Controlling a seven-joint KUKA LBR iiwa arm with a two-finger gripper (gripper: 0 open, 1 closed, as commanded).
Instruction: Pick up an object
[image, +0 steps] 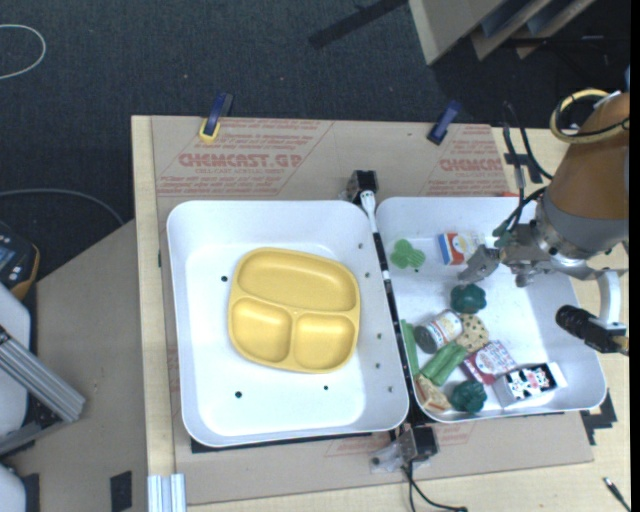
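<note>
Hovering: gripper (492, 258) hangs over the right bin (585, 395), nothing seen between its fingers; how far they are parted is too blurred to tell.
Nearest object: dark green round toy (467, 297), just below and slightly left of the gripper, apart from it.
Also near: small white carton (456, 247), just left of the gripper.
Farther: cluttered pile toward the bin's near edge.
Left bin: yellow divided tray (294, 308), well apart.

Small toys crowd the right bin (560, 300): green broccoli pieces (467, 298), a little jar (438, 331) on its side, cartons (528, 381) lying flat.
</note>
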